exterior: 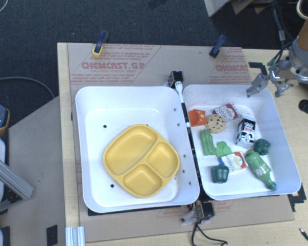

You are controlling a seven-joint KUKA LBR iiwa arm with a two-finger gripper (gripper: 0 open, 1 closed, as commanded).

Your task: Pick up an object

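In the left bin (87,137) sits a yellow divided plate (141,160). The right bin (282,132) holds the toys: nearest, a dark green pepper (220,174) and a green bottle (260,169); then a red-and-white packet (234,161), green vegetable pieces (214,145) and a black-and-white milk carton (246,131); farther back a cookie (214,122), an orange packet (197,117) and a wrapped snack (226,110). The gripper (269,85) hovers over the bin's far right corner, fingers spread apart and grasping nothing, well apart from the carton below it.
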